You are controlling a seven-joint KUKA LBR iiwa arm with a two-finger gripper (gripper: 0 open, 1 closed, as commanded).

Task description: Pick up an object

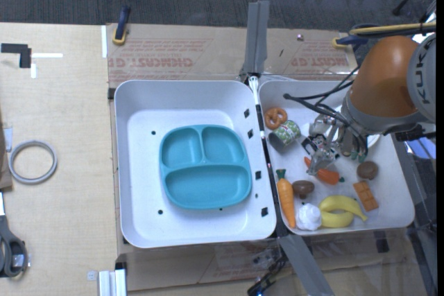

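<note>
The arm [388, 80] runs off the right edge of the view, and its bulk covers the far right corner of the right bin [402, 211]. The hand [323, 157] is a small tangle of metal and cable, its fingers too small to make out. A pair of scissors [10, 253] at the table's left edge is cut off.

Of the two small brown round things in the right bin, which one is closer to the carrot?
The brown piece just right of the carrot. The other brown piece lies far right, above the orange block.
</note>
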